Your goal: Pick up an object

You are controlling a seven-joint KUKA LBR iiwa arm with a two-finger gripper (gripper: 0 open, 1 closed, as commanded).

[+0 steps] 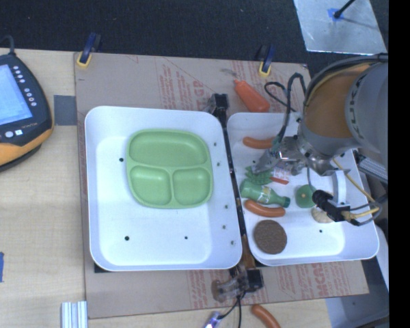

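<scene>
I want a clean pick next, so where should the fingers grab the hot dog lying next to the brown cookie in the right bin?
Probably the middle of the hot dog, from straight above, closing across its narrow width. It lies flat and runs roughly left to right. The brown cookie sits just below it and the green bottle just above, so room is tight.

Pale green divided plate (169,167), white bins (102,203), brown round patty (269,237), orange-red sausage (264,209).
</scene>
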